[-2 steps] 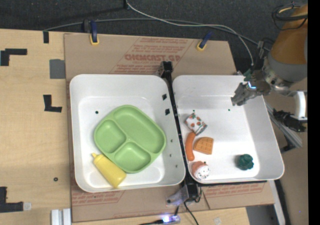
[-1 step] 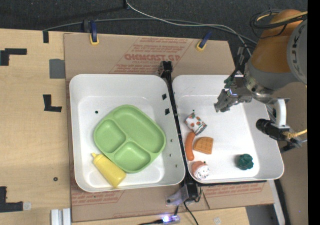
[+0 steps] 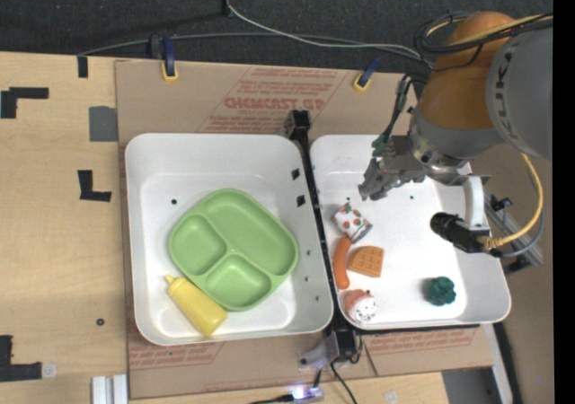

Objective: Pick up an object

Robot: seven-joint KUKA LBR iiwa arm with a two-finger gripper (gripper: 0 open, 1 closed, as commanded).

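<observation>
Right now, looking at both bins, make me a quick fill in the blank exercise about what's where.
1. The green divided plate lies in the ____ bin.
2. The yellow bottle lies beside the plate, near that bin's ____ edge.
3. The waffle piece lies just right of the ____ carrot-shaped toy.
4. The tool hangs over the ____ bin.

Missing words: left; front; orange; right

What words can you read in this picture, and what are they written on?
"KUKA": on the grey arm, letters running sideways, partly cut off.
Red printing on the cardboard sheet under the bins: too blurred to read.
Small carton in the right bin: pattern, no readable text.
</observation>
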